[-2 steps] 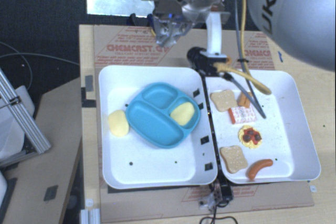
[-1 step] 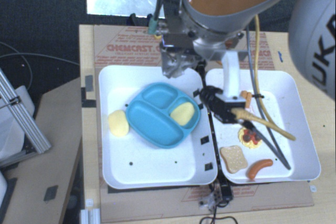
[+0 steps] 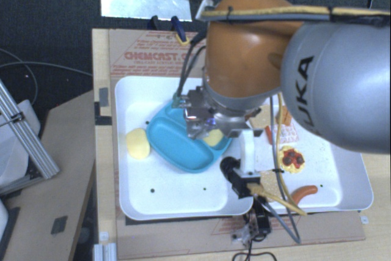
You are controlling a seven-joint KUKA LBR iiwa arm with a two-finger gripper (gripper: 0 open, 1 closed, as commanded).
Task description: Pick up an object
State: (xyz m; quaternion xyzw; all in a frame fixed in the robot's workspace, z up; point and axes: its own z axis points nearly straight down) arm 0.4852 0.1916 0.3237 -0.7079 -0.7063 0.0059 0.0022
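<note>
My gripper (image 3: pixel 199 126) hangs low over the left bin (image 3: pixel 140 192), right above the upper right part of a blue oval dish (image 3: pixel 177 145). A small pale yellow piece (image 3: pixel 213 138) lies at the dish's right edge, just beside the gripper. To the left of the dish sits a yellow lemon-shaped object (image 3: pixel 138 144), apart from it. The arm's orange band and grey body hide the back of both bins.
In the right bin (image 3: pixel 348 189) lie a round pizza-like toy (image 3: pixel 292 159), a brown sausage (image 3: pixel 303 193), a small red strip (image 3: pixel 269 133) and an orange and yellow fries-like toy (image 3: pixel 284 116). Printed cardboard (image 3: pixel 153 52) lies under the bins.
</note>
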